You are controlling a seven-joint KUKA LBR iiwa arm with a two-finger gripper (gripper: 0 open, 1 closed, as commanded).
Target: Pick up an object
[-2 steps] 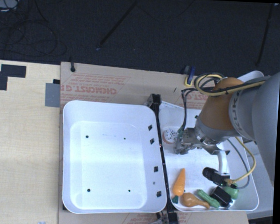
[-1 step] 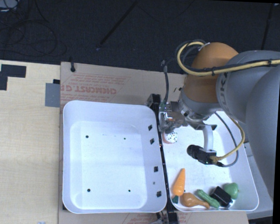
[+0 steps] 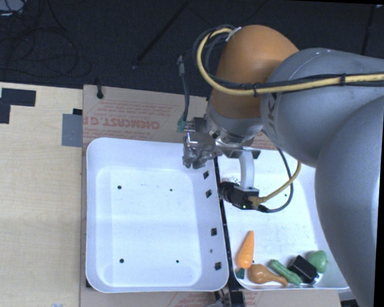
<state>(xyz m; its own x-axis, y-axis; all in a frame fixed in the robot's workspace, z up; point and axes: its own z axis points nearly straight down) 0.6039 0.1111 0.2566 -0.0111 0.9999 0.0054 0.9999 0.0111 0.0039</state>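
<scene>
My gripper (image 3: 195, 155) hangs over the far end of the wall between the two bins, at the left bin's back right corner. Nothing shows between its fingertips. The objects lie together in the near corner of the right bin (image 3: 285, 220): an orange carrot (image 3: 246, 249), a tan gourd-shaped piece (image 3: 266, 274), a long green piece (image 3: 285, 271), a small black block (image 3: 303, 269) and a round green piece (image 3: 316, 260). They are well toward the front of the bench from the gripper.
The left bin (image 3: 100, 176) is a shallow white tray with small dark dots on its floor. The large grey arm covers the right bin's right side. Cardboard (image 3: 136, 117) lies under both bins on a pale bench.
</scene>
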